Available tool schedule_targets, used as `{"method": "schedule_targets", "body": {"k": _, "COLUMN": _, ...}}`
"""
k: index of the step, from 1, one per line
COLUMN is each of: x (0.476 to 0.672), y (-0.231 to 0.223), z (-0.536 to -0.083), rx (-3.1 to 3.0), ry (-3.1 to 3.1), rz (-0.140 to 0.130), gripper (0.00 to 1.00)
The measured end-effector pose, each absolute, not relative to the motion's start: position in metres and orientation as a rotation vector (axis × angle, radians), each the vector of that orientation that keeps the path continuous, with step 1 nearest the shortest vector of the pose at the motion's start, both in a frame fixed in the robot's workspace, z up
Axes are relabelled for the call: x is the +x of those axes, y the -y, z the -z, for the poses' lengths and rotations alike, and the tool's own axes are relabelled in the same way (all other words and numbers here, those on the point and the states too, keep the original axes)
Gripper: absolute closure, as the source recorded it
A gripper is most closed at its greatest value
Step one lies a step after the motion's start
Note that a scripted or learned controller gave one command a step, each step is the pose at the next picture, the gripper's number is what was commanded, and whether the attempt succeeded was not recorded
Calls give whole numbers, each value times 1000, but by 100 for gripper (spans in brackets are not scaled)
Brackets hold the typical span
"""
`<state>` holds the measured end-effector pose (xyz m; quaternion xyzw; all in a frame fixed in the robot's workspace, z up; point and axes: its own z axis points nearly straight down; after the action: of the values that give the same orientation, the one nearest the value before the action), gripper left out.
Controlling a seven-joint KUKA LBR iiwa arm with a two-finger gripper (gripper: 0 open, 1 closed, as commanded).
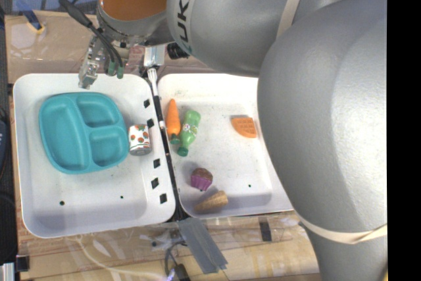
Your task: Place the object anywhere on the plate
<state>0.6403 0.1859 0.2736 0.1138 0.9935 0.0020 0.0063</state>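
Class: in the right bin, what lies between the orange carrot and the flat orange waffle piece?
In the camera view, a green plastic bottle lies between the orange carrot and the orange waffle piece.

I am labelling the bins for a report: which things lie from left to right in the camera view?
Teal divided plastic plate → white cup with coloured dots → orange toy carrot → green toy bottle → orange waffle-shaped toy.

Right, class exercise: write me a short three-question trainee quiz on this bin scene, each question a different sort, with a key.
1. True or false: the spotted can lies on the teal plate.
2. Which lies nearest the orange carrot? A) green bottle B) waffle C) ice cream cone
3. Fill in: the pincer hangs over the ____ bin's far rim.

Key: 1 false, it lies beside the plate, in the bin; 2 A; 3 left.
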Motion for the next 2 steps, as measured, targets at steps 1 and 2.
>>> {"method": "schedule_targets", "body": {"k": 1, "x": 651, "y": -175, "z": -114, "rx": 453, "ry": -3104, "rz": -2, "gripper": 100}}
{"method": "schedule_targets", "body": {"k": 2, "x": 648, "y": -155, "z": -107, "rx": 173, "ry": -3109, "rz": -31, "gripper": 100}}
